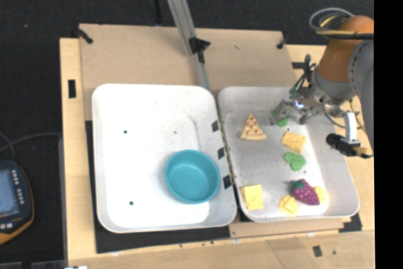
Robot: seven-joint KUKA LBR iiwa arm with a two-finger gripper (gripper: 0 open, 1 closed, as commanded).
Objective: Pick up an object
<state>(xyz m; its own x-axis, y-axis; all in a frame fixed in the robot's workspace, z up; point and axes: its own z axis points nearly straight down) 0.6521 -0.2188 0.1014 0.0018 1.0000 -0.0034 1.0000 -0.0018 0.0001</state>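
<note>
My gripper [288, 112] hangs over the back of the right bin [264, 97], reaching in from the right, with a small green piece [279, 115] at its fingertips. Whether the piece is held is unclear. In the right bin lie a pizza slice [252, 128], a yellow cheese wedge [293, 140], a green toy [295, 161], purple grapes [305, 191], a yellow block [252, 196] and a small yellow piece [288, 204].
The left bin [126, 116] holds a blue bowl [191, 176] near its front right. A grey metal pole [179, 6] slants up from between the bins at the back. A handheld controller [11, 192] lies at the far left.
</note>
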